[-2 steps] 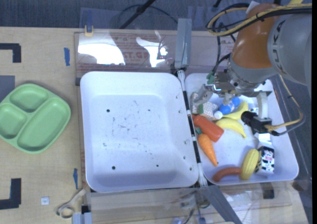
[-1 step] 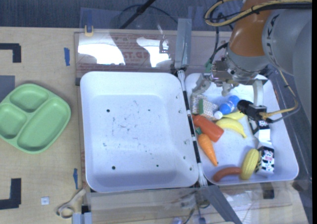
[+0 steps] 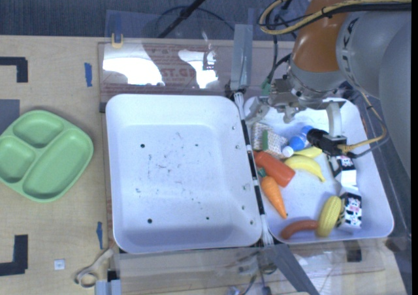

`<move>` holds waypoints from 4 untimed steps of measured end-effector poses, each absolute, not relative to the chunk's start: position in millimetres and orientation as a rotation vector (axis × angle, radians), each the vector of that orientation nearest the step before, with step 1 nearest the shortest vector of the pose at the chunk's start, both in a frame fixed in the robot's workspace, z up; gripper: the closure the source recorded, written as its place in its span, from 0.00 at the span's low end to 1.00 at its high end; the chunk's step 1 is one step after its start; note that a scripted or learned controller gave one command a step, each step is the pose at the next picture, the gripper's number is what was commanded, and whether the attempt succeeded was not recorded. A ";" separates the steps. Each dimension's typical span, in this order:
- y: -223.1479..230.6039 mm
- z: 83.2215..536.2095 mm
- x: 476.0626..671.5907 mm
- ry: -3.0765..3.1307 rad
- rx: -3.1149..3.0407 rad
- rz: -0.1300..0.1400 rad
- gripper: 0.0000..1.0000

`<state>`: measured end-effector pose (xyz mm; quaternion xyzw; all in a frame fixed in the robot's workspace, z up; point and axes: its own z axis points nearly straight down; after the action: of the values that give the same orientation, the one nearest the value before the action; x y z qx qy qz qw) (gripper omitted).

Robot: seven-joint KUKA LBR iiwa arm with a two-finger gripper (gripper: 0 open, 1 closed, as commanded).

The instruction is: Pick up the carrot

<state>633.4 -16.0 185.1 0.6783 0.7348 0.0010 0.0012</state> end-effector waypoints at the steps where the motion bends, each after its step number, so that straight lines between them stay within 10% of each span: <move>1: -21.1 185.3 665.0 2.151 2.287 0.003 0.00; 2: -22.5 184.8 606.6 2.233 2.211 0.001 0.00; 4: -19.6 188.3 667.3 2.312 2.122 0.003 0.00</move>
<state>667.3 -19.6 188.3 0.6763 0.7366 0.0011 0.0016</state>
